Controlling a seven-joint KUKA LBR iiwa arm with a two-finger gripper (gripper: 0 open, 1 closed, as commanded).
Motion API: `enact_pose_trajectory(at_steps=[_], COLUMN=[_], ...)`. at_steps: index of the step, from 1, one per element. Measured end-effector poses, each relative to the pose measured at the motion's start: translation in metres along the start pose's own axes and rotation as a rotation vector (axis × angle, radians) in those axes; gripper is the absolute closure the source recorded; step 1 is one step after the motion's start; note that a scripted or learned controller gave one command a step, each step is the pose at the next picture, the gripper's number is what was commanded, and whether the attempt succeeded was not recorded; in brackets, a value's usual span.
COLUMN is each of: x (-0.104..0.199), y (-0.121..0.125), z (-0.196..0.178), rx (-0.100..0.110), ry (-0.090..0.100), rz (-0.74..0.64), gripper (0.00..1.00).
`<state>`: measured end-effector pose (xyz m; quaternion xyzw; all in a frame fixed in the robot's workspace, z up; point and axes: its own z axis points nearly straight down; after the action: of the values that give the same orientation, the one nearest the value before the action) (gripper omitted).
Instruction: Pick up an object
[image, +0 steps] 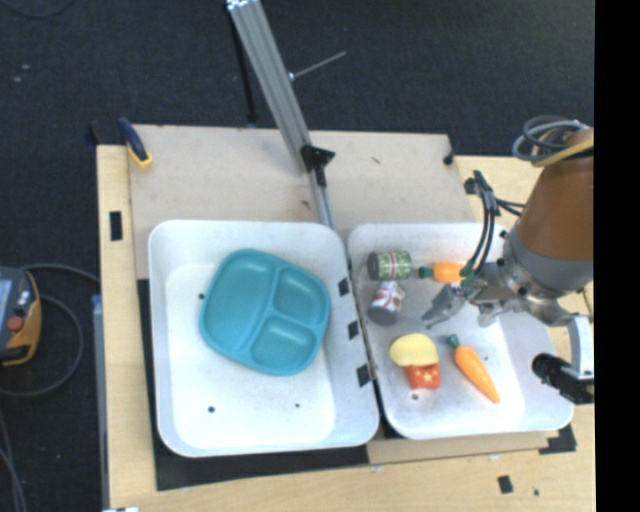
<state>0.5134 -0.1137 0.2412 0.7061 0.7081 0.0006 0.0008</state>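
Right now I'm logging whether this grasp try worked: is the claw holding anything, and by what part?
Nothing is held. The claw hangs open over the right bin, with nothing between its fingers; the carrot lies below it.

Single fixed cam sitting above the bench (270, 170), looking down at a slant, not straight overhead. Framing is taking in both white bins: left bin (180, 400) with the blue divided plate (265, 312), right bin (520, 405) beside it, touching along the centre seam. Far edge of the bench is lying toward frame top, near edge running along the bottom. Dark floor is showing beyond the bench at top and left. Arm (560, 215) is entering from frame right of the right bin. Mid-range view: whole bench nearly fitting, small items still resolvable. No second view overlapping.
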Motion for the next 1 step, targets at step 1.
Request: enact_pose_trajectory(at_steps=[1], x=[-0.0017], y=[-0.0042], z=[0.0431], rx=[0.004], ry=[-0.001], rz=[0.004], gripper=[0.0])
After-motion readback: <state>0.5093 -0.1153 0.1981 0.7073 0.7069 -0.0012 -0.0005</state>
